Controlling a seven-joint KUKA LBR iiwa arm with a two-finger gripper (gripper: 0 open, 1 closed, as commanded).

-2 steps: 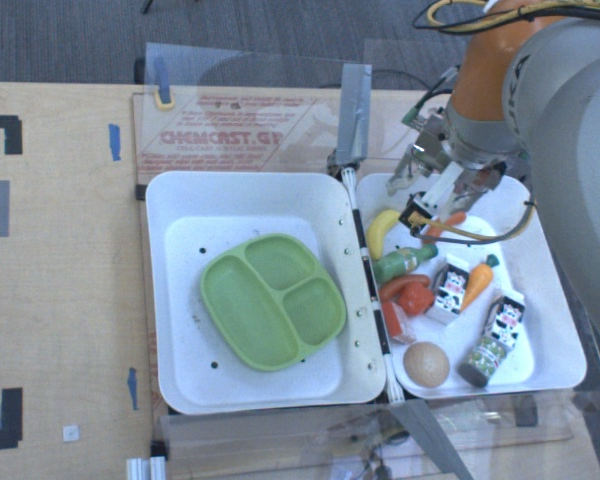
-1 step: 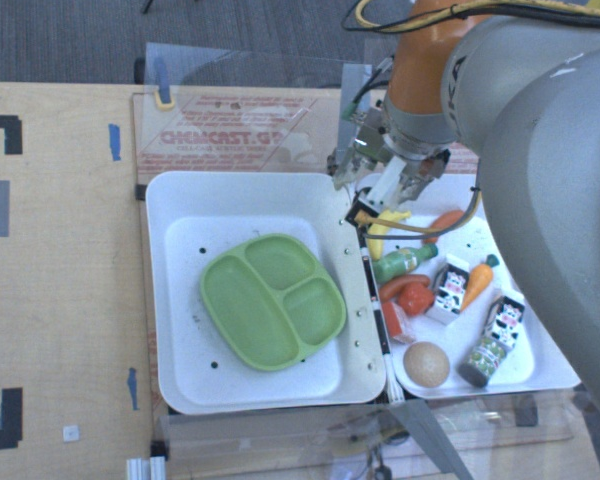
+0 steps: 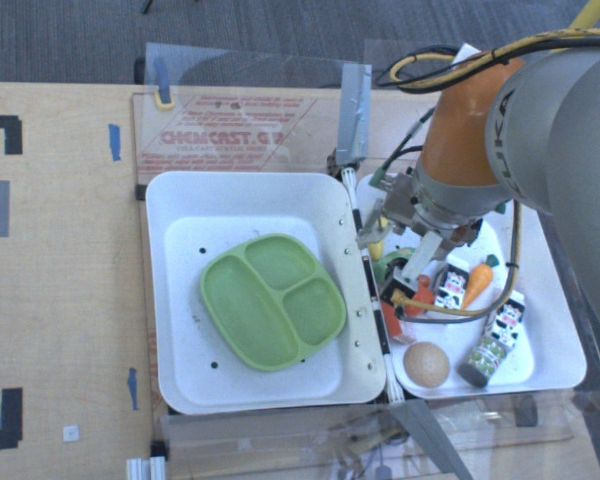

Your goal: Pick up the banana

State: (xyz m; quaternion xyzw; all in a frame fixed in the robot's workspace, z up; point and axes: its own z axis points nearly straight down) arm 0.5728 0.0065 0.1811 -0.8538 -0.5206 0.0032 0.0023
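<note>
While inside left bin [image 3: 170, 208] (white), plate [image 3: 272, 300]

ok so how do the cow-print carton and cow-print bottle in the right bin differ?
Shape: the small cow-print carton is short and boxy; the long cow-print bottle is a slim cylinder with a dark end. Size: the bottle is longer than the carton. Place: the carton sits beside the orange carrot; the bottle lies nearer the bin's front, beside the tan egg-shaped ball. Shared: black-and-white print, both in the right white bin.
</note>
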